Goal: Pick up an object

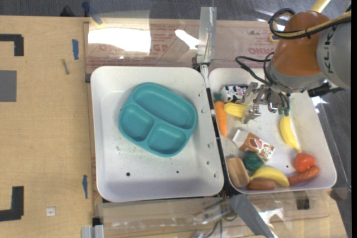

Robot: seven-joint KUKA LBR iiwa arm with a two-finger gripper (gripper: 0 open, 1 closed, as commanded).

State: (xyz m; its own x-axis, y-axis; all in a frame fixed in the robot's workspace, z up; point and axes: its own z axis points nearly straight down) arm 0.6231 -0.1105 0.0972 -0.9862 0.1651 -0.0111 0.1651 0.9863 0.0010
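My gripper [263, 106] hangs over the upper middle of the right bin [328, 147], below the orange band of the arm. Its fingers [252, 112] stand open with nothing between them. Just left of them lies a small yellow piece [235, 110], with an orange carrot [221, 117] beside it against the bin's left wall. A black-and-white patterned item [235, 92] sits above these. A yellow banana [288, 131] lies just right of and below the gripper. A small carton [257, 145] lies below it.
Along the right bin's front edge lie a bun [237, 171], a green item [252, 161], a second banana [270, 176], a red tomato [304, 161] and a red sausage [304, 176]. The left bin [106, 170] holds a teal divided plate [158, 119].
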